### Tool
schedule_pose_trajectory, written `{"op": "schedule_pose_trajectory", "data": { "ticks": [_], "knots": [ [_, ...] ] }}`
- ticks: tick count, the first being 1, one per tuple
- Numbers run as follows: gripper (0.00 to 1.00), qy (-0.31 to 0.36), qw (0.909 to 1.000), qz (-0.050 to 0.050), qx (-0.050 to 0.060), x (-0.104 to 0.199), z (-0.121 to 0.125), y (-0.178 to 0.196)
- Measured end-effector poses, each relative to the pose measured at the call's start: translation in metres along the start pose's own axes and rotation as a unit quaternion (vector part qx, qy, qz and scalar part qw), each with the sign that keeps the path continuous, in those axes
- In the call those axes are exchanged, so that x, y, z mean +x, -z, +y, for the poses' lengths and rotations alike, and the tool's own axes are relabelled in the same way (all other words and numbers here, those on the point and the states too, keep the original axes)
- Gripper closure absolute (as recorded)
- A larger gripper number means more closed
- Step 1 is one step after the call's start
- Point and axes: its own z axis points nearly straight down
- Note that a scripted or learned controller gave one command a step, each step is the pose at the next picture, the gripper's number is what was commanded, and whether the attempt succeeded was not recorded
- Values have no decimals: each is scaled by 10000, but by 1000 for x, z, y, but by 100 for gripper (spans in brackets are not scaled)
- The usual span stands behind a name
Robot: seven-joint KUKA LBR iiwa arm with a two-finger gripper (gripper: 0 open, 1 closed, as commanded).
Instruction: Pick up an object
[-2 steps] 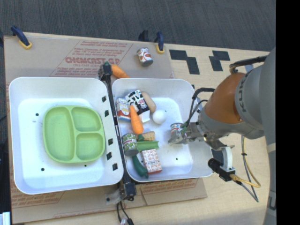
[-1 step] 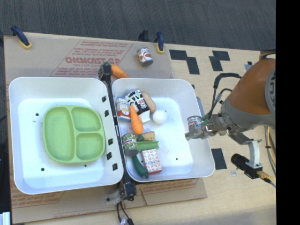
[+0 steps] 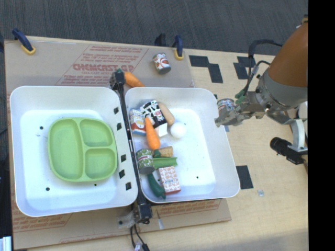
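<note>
Right bin (image 3: 222,161), near end: red-white carton (image 3: 170,180), green piece (image 3: 155,184) bunched against divider; likely dumped loose as pick candidates. Mid-bin: carrot (image 3: 152,135), white ball (image 3: 178,130), cow-print box (image 3: 153,112), well clear of walls. Left bin (image 3: 26,192) holds green tray (image 3: 81,149).

Tool (image 3: 226,118) over right bin's right rim, beside small can (image 3: 225,106); cannot tell whether gripping it. Far counter (image 3: 209,67): stray can (image 3: 162,63).

Green tray (image 3: 82,149), L bin (image 3: 21,140).

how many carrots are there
2: one carrot lies in the pile in the right bin; a second sits on the cardboard just above it. The pile may hide more.
</note>
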Motion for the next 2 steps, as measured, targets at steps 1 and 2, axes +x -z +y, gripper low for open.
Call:
{"op": "schedule_pose_trajectory", "data": {
  "ticks": [1,2],
  "knots": [
    [100,5,10000,18,39,44,-4,-117],
    [100,14,10000,10,30,84,-50,-78]
  ]
}}
